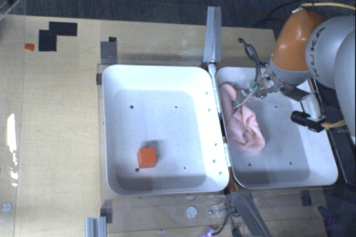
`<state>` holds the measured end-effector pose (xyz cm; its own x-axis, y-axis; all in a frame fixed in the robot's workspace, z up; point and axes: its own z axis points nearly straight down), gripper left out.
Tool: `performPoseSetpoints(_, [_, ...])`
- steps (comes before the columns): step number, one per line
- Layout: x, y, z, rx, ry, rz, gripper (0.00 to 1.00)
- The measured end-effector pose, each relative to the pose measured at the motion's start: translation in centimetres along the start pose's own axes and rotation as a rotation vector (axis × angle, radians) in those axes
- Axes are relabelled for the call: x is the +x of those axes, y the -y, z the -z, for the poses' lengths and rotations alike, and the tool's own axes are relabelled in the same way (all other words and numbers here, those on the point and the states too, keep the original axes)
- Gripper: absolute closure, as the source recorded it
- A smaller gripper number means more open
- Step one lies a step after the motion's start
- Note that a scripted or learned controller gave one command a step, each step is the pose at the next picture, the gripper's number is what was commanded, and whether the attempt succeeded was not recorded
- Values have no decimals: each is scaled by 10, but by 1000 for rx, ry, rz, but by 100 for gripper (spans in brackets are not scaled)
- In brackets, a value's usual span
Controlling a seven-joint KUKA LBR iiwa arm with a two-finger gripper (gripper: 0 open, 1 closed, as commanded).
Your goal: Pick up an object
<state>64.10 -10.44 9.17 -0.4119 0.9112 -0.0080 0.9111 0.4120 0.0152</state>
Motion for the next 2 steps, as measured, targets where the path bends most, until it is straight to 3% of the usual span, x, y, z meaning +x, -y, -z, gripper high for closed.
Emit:
performPoseSetpoints(1, [32,32,17,6,-4,216,0])
performPoseSetpoints(2, [15,12,1,0,-1,85,0])
